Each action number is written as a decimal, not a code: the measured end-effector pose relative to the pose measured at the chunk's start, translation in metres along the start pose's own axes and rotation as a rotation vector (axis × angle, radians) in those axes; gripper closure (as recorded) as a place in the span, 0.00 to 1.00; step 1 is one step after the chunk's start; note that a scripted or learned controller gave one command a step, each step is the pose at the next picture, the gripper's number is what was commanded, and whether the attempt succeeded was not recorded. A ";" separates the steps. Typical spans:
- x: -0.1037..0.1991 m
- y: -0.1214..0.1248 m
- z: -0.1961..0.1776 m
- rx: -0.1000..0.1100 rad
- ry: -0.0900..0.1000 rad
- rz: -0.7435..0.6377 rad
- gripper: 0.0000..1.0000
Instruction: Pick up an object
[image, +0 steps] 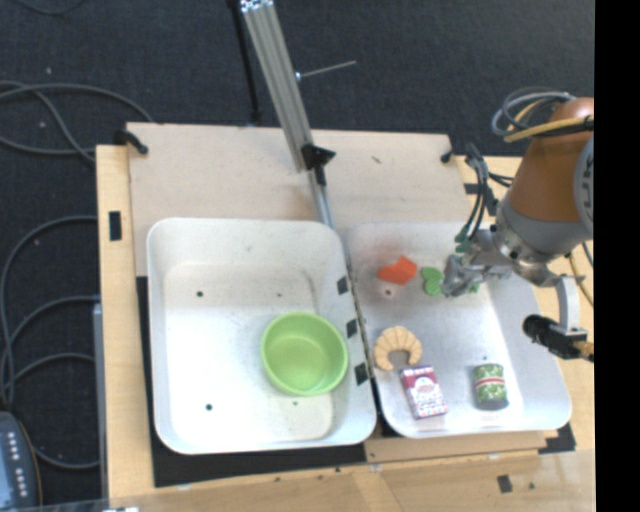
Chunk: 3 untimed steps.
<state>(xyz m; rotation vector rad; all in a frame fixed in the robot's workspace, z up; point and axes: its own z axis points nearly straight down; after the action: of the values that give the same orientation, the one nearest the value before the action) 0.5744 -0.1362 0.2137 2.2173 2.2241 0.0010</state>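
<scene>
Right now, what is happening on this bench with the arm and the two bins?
A grey and orange robot arm reaches into the right bin from the right. Its claw is low, right beside a small green object, with an orange piece a little further left. Whether it has gripped anything I cannot tell. A croissant, a red box and a green can lie nearer the front. The left bin holds a green bowl.

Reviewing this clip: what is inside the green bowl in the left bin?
Nothing visible: the green bowl shows a plain green inside. It sits in the left bin. The bin floor beneath the bowl is covered, so what lies under it cannot be seen.
</scene>
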 end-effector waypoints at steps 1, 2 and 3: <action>0.050 0.018 0.005 0.000 0.000 0.000 1.00; 0.099 0.031 0.007 0.000 0.000 0.000 1.00; 0.142 0.056 0.005 0.001 0.000 -0.001 1.00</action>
<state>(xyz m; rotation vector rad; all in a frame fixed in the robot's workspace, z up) 0.6305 0.0059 0.2085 2.2172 2.2251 -0.0001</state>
